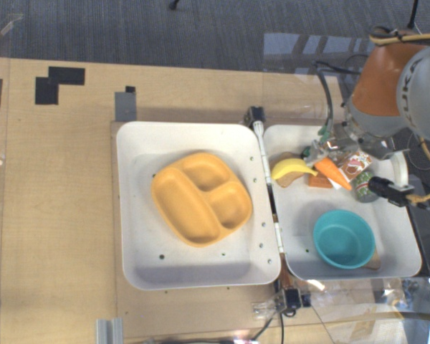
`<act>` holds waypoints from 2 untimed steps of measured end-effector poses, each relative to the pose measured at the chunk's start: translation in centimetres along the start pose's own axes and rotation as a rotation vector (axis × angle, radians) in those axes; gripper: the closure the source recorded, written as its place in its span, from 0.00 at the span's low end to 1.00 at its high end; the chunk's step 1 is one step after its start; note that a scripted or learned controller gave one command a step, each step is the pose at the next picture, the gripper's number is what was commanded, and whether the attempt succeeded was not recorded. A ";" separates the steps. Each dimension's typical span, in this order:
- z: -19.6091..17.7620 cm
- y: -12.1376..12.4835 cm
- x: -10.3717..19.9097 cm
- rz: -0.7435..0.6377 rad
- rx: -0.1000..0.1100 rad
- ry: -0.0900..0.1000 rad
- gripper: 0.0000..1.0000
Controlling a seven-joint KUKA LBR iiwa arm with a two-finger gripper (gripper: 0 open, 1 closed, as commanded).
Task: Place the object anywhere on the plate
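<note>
A yellow divided plate lies in the middle of the left bin. In the right bin, a yellow banana lies by the left wall, with an orange carrot just to its right. The gripper hangs low over the back of the right bin, right above the carrot and a printed packet. The arm's grey wrist and orange band hide most of it.
A teal bowl sits at the front of the right bin. A brown piece lies under the banana. The ridge between the bins separates plate and objects. Cables trail along the right bin's edge.
</note>
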State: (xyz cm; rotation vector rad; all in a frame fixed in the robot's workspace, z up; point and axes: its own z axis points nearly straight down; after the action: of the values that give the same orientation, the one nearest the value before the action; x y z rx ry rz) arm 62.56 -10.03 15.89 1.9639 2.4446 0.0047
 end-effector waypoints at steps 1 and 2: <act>-7.8 1.0 2.7 0.055 -0.009 -0.001 1.00; -10.9 1.1 10.3 0.061 -0.004 0.005 1.00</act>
State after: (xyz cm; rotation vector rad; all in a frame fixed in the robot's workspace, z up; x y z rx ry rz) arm 61.38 0.30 26.82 2.0390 2.3841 0.0144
